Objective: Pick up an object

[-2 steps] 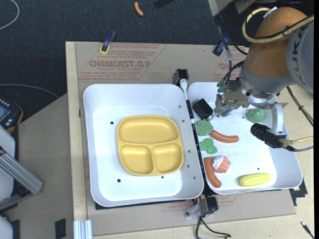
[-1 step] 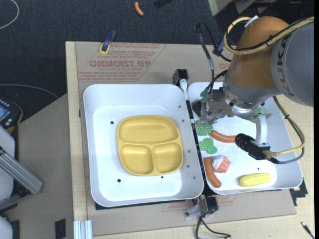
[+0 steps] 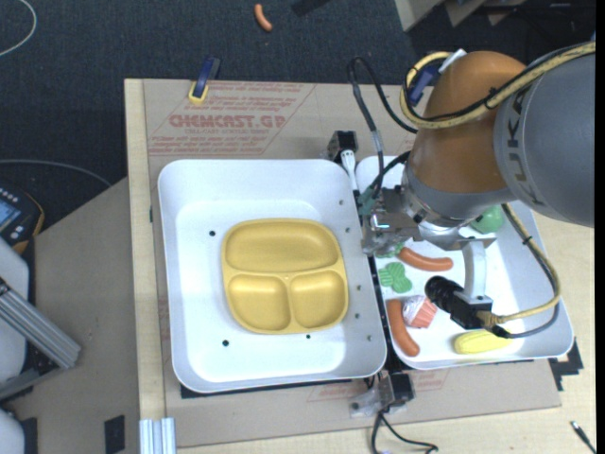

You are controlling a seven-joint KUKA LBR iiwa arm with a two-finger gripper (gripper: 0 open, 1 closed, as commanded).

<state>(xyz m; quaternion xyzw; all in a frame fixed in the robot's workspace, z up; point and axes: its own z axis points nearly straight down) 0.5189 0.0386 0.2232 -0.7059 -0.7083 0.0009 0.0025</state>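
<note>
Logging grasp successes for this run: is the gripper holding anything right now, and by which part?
Cannot be told. The arm hangs over the right bin, hiding the gripper from above. The hot dogs, banana and other toys lie loose in the bin.

Arm over cluttered, partly hidden right bin

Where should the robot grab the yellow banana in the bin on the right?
Probably around the middle of the banana, coming straight down from above. It lies flat, alone in the front corner of the right bin, with its long sides facing front and back, so fingers closing across its narrow width should fit. The bin wall sits close behind its right end, so the ends look harder to reach.
</note>
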